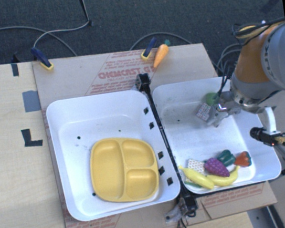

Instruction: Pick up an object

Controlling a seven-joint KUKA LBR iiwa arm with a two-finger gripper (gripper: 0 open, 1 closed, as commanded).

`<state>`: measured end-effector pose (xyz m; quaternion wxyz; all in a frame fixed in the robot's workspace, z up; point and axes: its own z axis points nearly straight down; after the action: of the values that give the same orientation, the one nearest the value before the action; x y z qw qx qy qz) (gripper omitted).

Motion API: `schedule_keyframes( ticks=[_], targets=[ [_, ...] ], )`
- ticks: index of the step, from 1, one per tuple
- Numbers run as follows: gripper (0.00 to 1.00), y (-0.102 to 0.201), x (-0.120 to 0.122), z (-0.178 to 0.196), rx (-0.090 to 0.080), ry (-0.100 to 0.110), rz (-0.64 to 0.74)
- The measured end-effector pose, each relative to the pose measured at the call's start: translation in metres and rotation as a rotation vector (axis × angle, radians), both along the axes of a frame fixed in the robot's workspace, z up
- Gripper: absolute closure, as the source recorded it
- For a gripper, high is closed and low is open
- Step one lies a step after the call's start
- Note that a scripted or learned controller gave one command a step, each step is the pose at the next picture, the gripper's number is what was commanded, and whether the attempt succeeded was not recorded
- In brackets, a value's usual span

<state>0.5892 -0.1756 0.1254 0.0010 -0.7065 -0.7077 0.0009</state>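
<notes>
So the grey arm with the orange band [254,62] is reaching into the right-hand shallow white bin [263,175], with its pincer [210,112] low over the floor; can't tell its state. Well off to its left sits a yellow divided plastic tray [123,169] in the other bin. The pile of toy food [217,170], probably the pick target, lies just below it along the near wall, untouched. A small green thing [212,98] sits right beside it.

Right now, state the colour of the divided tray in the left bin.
Yellow tray, seen in the camera view.
</notes>
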Motion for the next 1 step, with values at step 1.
schedule_keyframes(
  ticks=[1],
  targets=[
    [1.0,-0.0371,0.0232,-0.0345,-0.001,-0.011,0.001]
  ],
)
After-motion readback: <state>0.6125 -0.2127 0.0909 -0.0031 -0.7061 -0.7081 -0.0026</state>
